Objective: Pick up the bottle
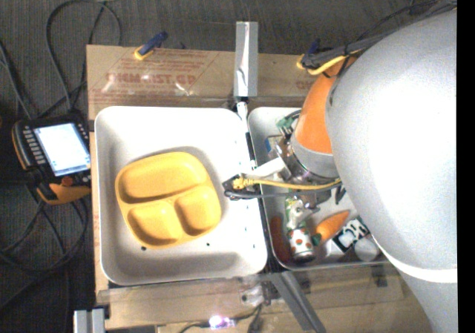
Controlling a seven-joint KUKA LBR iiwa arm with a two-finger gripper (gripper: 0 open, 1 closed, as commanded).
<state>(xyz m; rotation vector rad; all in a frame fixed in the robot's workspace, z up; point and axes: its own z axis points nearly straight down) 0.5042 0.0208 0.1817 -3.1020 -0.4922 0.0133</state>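
The bottle (297,229) is seen in the right bin, near its front wall; it is small, with a pale green and white body and red marks on its label; it is laid on its side, partly covered from above.

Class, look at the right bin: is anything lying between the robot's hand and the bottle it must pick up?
The small clear bottle with the patterned label lies in the right white bin, just below the arm's wrist. The hand itself is hidden under the wrist, so the gap cannot be judged. An orange carrot-shaped toy lies beside the bottle, to its right.
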